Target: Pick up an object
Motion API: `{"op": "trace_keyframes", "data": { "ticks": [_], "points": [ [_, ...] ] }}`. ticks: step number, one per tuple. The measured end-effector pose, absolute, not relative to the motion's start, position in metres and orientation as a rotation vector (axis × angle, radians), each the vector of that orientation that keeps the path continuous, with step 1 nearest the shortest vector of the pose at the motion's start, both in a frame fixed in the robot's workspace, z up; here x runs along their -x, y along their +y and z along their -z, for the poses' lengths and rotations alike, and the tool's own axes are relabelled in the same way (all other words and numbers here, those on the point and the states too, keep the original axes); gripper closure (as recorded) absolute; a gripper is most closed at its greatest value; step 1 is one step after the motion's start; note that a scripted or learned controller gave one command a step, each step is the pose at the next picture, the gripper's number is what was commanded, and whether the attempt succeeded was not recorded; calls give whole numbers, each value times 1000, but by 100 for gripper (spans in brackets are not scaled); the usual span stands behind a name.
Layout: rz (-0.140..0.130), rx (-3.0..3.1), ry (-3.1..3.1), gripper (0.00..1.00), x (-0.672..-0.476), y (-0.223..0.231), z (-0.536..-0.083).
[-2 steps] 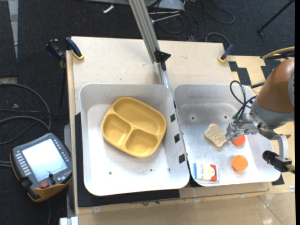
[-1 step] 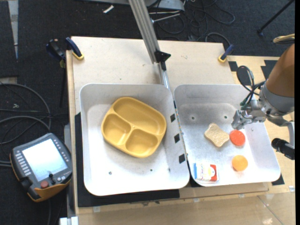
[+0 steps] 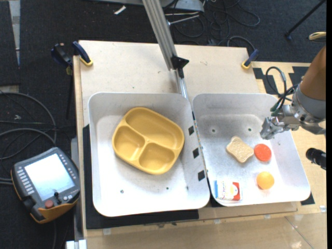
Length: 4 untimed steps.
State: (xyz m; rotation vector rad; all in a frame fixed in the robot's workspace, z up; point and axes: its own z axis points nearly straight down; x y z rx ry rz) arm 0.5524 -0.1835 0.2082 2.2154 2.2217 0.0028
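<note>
1. Worktop (image 3: pixel 129 66): pale board, clamps at its back corners, carrying two white bins side by side.
2. Left bin (image 3: pixel 104 191): holds one item, a yellow tray (image 3: pixel 148 140) with three compartments, lying flat near the bin's middle.
3. Right bin (image 3: pixel 228 115): holds four small items, all in its front half.
4. Arm (image 3: pixel 316 90): enters from the right, wrist over the right bin's right rim.
5. Tool (image 3: pixel 266 130): over the right bin's right side, just behind and above the red disc. Nothing seen between the fingers; cannot tell whether they are apart or together.
6. Pendant (image 3: pixel 44 183): orange-edged screen unit on the floor, left of the worktop.
7. Carton (image 3: pixel 228 191): white with red and blue print, lying at the right bin's front edge.
8. Bread (image 3: pixel 239 150): tan slice, flat, mid-bin, just left of the red disc.
9. Red disc (image 3: pixel 263 152): beside the bread, nearly touching it, close below the tool.
10. Orange ball (image 3: pixel 265 180): in front of the red disc, right of the carton, apart from both.
</note>
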Motion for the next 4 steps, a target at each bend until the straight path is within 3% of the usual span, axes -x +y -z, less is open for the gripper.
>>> {"op": "trace_keyframes", "data": {
  "ticks": [3, 4],
  "points": [
    [-3, -2212, 2232, 100, -583, -23, -220],
    [-6, -2212, 2229, 100, -603, 27, -234]
  ]
}}
